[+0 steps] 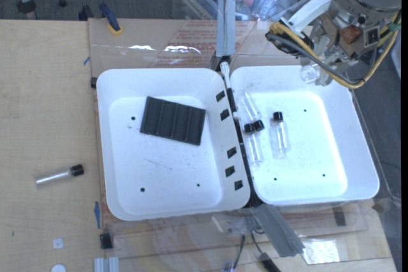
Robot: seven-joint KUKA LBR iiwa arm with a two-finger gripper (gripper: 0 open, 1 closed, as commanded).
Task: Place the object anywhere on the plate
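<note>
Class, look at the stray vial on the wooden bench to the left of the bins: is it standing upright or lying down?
Lying down. The vial rests on its side on the bench, black cap pointing towards the left bin.

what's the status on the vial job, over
Gripper up over right bin's far edge, clear thing at its tip. Three vials lying in right bin. Dark ridged plate in left bin, bare.

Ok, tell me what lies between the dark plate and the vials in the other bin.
Camera view: the two bins' adjoining rims with black clips separate the dark plate from the vials.
</note>
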